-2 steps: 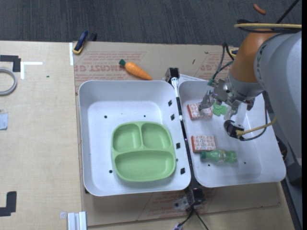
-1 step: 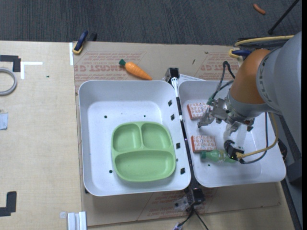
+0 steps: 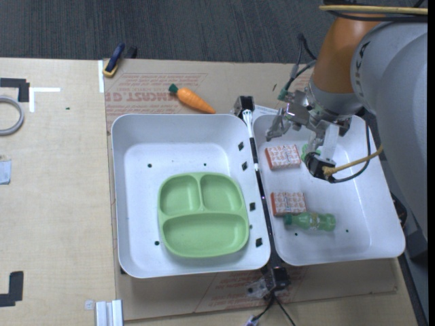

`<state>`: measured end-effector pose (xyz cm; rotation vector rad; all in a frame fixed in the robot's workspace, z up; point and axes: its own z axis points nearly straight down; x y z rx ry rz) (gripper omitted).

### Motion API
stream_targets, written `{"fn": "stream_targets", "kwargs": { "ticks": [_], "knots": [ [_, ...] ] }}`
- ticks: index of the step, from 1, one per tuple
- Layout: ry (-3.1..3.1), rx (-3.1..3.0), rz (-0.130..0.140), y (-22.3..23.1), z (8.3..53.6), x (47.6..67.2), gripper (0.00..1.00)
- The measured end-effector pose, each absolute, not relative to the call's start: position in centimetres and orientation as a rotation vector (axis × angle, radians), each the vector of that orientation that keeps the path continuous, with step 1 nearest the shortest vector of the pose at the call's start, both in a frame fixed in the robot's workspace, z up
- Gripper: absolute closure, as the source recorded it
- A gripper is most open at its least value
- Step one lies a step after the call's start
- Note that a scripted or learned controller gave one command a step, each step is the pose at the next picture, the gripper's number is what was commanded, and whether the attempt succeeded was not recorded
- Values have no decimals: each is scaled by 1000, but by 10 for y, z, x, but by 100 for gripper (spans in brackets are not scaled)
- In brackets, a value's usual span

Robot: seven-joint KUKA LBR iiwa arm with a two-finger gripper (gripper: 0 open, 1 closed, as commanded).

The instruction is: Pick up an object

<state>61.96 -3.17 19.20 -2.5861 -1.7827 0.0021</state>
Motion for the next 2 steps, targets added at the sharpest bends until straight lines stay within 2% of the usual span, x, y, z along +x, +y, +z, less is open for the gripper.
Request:
{"fn": "stream_targets", "kwargs": {
  "ticks": [1, 2],
  "knots": [
    [-2081, -2352, 2, -34, 192, 570, 0],
    [-2244, -2197, 1, -97, 94, 477, 0]
  ]
}}
